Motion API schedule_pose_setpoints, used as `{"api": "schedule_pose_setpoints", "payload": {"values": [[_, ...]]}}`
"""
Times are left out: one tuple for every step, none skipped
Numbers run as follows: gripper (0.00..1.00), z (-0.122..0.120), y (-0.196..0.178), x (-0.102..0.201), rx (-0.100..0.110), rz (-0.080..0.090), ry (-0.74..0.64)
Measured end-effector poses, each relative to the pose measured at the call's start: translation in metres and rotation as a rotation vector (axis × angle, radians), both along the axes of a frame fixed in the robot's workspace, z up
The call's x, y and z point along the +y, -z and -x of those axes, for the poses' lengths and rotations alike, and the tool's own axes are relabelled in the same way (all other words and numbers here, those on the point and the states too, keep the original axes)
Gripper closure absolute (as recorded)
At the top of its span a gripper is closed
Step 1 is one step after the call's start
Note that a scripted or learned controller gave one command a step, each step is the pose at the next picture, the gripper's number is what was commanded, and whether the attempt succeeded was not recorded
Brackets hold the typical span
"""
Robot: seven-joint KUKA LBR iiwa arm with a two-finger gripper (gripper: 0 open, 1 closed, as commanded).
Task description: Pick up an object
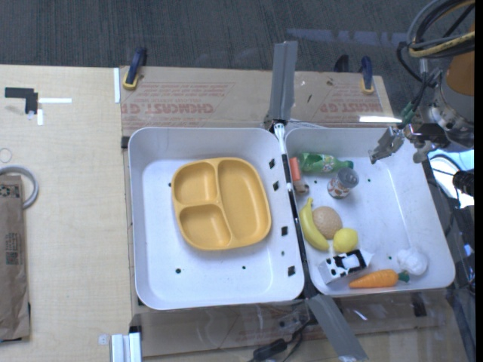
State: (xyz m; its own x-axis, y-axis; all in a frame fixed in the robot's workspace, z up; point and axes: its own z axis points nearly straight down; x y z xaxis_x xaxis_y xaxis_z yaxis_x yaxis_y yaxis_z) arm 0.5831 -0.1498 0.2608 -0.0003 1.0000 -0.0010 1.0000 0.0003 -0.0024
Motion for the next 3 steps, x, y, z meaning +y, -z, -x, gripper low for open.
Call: {"api": "schedule_pose_setpoints", "payload": {"values": [[1.00,0.000,-0.008,-0.001,0.000,0.001,-0.001],[1.00,-0.037,-0.002,0.040,0.000,0.002,0.326],[1.00,-0.010,-0.059,0.108,0.000,0.003,0.488]]}}
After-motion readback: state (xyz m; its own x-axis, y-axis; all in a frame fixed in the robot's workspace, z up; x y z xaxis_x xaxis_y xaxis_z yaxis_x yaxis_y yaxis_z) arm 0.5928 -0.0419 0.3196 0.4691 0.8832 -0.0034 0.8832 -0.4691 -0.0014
